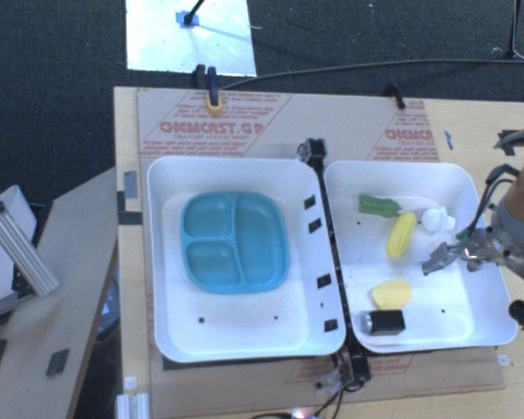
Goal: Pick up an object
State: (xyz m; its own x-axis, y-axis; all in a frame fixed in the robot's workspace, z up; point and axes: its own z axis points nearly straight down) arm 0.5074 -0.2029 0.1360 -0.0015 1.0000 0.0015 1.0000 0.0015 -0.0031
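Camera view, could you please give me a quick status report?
Tool low over right bin, nothing seen held. Yellow corn nearest, untouched. White piece close beside it.

Grey arm (pixel 517 225) with black cables ends in a small metallic pincer (pixel 437 260).

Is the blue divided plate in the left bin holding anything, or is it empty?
Empty. The blue divided plate lies flat in the left bin, and all three compartments show bare blue.
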